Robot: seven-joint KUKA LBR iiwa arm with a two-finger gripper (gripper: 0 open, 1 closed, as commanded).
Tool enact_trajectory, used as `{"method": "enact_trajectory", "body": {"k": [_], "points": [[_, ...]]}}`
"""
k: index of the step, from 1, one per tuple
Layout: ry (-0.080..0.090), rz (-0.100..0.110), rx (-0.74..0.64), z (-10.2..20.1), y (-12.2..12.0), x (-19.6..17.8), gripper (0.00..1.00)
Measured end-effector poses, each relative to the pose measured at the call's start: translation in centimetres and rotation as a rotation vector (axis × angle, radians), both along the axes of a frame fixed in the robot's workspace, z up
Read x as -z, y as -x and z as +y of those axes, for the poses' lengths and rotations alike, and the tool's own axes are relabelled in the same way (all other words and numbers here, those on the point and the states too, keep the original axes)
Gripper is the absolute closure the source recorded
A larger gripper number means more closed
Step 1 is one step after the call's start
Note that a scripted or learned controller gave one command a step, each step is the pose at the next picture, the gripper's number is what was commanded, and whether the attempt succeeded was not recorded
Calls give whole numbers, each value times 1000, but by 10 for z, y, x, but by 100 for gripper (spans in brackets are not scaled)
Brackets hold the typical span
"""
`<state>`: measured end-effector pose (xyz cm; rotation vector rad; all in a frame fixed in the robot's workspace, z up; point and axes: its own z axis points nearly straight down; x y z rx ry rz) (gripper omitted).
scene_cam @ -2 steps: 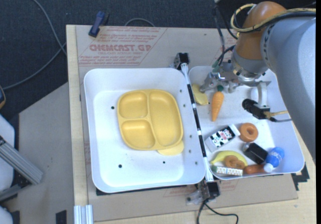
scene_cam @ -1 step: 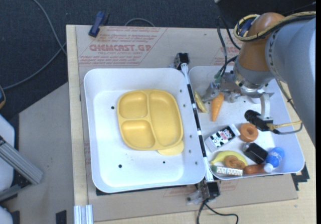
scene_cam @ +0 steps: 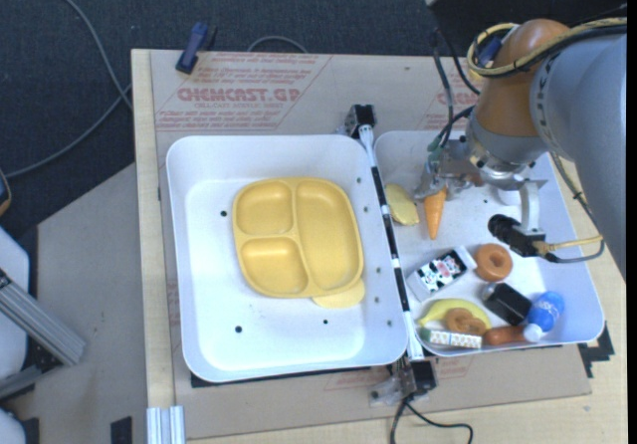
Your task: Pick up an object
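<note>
My gripper (scene_cam: 439, 181) hangs over the upper left part of the right bin (scene_cam: 587, 263), under the orange band of the arm. Directly below it lies an orange carrot (scene_cam: 434, 215), its wide end touching or just under the gripper's tip and its point aimed toward the front. A pale yellow piece (scene_cam: 401, 203) rests just left of the carrot, against the bin's left wall. Whether the carrot is gripped is hidden by the wrist.
The right bin also holds a black-and-white packet (scene_cam: 441, 271), a brown donut (scene_cam: 493, 261), a black block (scene_cam: 508, 303), a blue bottle (scene_cam: 545, 311), a banana (scene_cam: 453, 315) and a sausage (scene_cam: 498, 334). A yellow divided plate (scene_cam: 297, 236) lies in the left bin (scene_cam: 199, 233).
</note>
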<state>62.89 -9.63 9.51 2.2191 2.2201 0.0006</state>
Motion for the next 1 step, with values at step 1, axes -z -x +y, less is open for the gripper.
{"method": "enact_trajectory", "body": {"k": [1], "points": [[-2, -1, -2, 70, -30, -91, 100]]}}
